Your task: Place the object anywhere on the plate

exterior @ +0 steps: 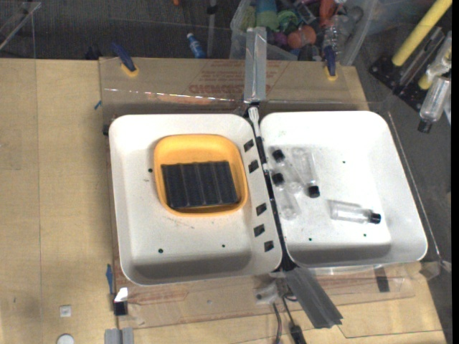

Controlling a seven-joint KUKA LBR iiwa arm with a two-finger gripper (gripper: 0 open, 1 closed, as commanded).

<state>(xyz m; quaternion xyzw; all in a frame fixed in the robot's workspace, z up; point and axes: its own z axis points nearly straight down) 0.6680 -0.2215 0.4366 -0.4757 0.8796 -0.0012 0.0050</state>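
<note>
An orange plate (166, 151) lies in the left bin (133, 228), and a dark ribbed rectangular object (199, 185) rests flat on it. Several small clear plastic vials with black caps lie in the right bin (373, 138): one (351, 213) near the front right, others (295, 170) bunched near the divider.
A row of black tabs (258, 192) runs along the divider between the bins. A clear crate of colourful toys (301, 9) stands beyond the bench at the back. Two blue clamps (125, 59) hold a clear sheet at the bench's far edge.
</note>
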